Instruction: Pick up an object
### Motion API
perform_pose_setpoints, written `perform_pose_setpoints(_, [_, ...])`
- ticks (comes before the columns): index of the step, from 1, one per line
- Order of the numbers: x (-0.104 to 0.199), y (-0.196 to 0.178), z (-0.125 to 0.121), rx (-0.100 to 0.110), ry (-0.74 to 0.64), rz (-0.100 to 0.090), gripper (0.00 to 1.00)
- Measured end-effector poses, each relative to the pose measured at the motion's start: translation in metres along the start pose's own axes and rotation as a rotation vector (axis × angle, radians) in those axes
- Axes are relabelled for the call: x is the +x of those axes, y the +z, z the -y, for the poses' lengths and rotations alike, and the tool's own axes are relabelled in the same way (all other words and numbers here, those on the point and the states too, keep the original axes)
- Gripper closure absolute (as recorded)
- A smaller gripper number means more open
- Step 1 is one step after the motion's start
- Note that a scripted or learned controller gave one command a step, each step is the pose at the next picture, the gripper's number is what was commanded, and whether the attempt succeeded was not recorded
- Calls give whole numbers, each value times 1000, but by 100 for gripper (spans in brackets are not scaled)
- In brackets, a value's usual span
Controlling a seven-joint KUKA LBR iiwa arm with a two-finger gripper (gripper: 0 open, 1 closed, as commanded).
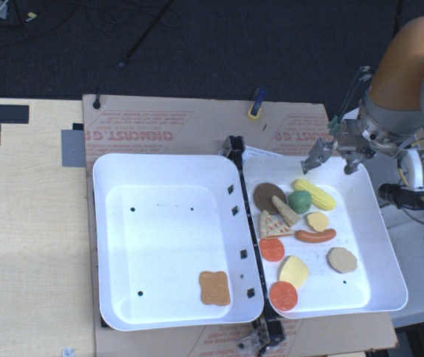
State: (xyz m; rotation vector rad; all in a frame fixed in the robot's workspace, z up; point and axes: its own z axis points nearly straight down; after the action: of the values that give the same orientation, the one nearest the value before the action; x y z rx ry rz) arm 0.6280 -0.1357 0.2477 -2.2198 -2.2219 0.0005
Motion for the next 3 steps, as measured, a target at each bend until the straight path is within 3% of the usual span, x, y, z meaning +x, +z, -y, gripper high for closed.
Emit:
perform_pose_setpoints(1, [25,163,-17,-3,1,-1,0])
perform_pose_setpoints(2, [50,156,16,-10,4,3,0])
perform_pose_setpoints(3, [48,145,15,-10,8,1,100])
